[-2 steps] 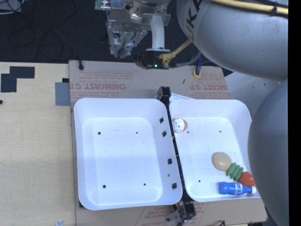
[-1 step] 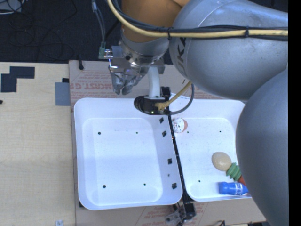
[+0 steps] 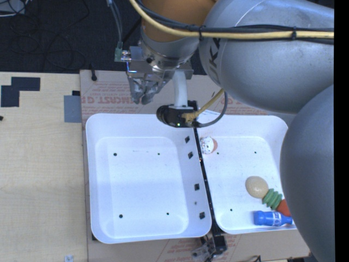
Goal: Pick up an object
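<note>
Counter [image 3: 38,162]: pale wood surface, with dark grey rectangular patches at far left. A cardboard sheet [image 3: 109,98] lies under both bins; red mirrored lettering runs along its far edge and again at the near edge, too reversed and partial to read with confidence.

Left bin [image 3: 136,184]: shallow, white, rounded corners, small dark dots on its floor. Its whole floor is open room, bounded by raised rims on all four sides.

Right bin [image 3: 240,173]: same form, set just beside the left bin, their inner rims touching along a dark divider strip with small black clips. The arm's grey body overlaps its right side.

Contents of right bin:
- small round white-and-orange object [image 3: 207,144], at the far left corner, close against the inner rim.
- beige egg-shaped object [image 3: 256,186], near the right side.
- green ridged piece with an orange end [image 3: 275,200], touching the egg-shaped object's near side.
- blue bottle [image 3: 271,218], lying on its side along the near rim. No label legible.

End effector [image 3: 144,94]: hangs above the cardboard beyond the left bin's far rim, well apart from every object. Whether its fingers are spread or together cannot be told. Nothing is seen held.

Arm [image 3: 262,42]: grey, partial dark letter visible on its casing, unreadable.
</note>
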`<action>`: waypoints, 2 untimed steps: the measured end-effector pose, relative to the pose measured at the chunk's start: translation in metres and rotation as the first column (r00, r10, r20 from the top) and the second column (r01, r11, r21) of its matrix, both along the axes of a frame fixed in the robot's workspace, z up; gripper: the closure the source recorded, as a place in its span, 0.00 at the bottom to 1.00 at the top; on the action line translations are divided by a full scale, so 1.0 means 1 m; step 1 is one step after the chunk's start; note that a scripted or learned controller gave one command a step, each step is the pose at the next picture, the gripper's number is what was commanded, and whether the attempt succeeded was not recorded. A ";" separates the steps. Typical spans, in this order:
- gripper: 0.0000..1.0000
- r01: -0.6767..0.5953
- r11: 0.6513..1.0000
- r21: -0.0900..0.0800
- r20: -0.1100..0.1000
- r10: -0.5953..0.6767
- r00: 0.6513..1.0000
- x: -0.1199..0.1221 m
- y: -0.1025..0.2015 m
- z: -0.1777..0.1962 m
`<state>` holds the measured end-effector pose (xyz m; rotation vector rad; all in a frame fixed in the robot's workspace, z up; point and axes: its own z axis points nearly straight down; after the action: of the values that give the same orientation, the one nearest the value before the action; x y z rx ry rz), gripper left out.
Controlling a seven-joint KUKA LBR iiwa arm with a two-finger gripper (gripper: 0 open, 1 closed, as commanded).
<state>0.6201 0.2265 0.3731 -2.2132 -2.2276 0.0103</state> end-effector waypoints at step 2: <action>1.00 0.003 1.000 0.007 0.010 -0.003 1.000 -0.026 0.015 0.094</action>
<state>0.5942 0.2419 0.4670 -2.2179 -2.2263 -0.0084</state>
